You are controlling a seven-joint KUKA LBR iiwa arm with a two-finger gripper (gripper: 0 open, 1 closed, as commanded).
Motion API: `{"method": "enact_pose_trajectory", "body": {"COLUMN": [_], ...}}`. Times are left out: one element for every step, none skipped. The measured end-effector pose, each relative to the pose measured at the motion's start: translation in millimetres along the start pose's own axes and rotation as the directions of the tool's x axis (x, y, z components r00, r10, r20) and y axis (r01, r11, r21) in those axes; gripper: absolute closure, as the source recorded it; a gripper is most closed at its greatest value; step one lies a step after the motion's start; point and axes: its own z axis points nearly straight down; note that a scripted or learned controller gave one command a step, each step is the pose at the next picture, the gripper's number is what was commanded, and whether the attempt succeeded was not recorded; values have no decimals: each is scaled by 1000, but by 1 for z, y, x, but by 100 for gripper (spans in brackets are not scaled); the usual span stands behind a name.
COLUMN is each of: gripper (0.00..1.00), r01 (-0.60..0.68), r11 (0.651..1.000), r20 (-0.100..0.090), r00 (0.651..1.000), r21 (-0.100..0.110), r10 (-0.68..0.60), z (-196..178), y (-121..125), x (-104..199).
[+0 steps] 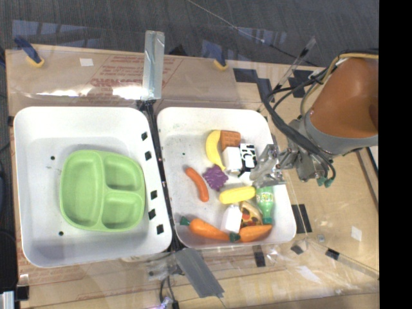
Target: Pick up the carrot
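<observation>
Orange carrot (207,229) partly hidden beneath white block (232,219).

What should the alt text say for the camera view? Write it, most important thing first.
A grey and orange robot arm's gripper hovers over the right edge of the right bin, which is crowded with toy food, including a carrot lying along its near wall. The left bin holds a green divided plate.
</observation>
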Motion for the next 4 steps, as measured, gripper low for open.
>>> {"method": "enact_pose_trajectory", "body": {"gripper": [100, 100, 100, 100], "r01": [195, 100, 165, -12], "r11": [981, 995, 986, 1000], "r20": [-4, -1, -6, 7], "r00": [981, 995, 986, 1000], "r21": [-3, -1, -4, 4], "r10": [-195, -100, -165, 12], "z": [49, 22, 78, -49], "y": [11, 2, 8, -11], "x": [29, 0, 25, 19]}}
